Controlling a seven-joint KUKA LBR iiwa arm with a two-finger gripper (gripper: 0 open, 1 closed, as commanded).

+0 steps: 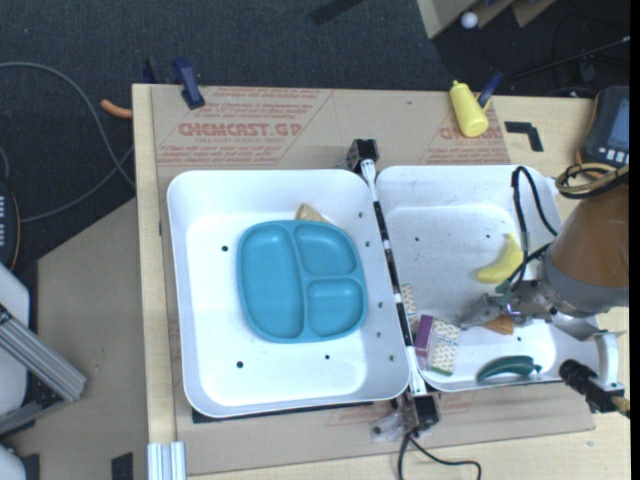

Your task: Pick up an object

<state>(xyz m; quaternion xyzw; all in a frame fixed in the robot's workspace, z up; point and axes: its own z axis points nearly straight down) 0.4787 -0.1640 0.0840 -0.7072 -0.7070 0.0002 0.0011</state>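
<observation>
My gripper reaches into the right bin from the right and sits low over its floor, pointing left. The arm's orange band stands above it. A yellow banana-shaped object lies just above the gripper, close to it. A purple block and a pale patterned packet lie to the gripper's lower left, near the bin's front left corner. A green curved object rests by the front rim, below the gripper. I see nothing held.
The left bin holds a blue divided plate with a tan scrap peeking out behind it. A yellow clamp handle and a blue clamp sit on the bench's back edge. A black cable loops over the right bin.
</observation>
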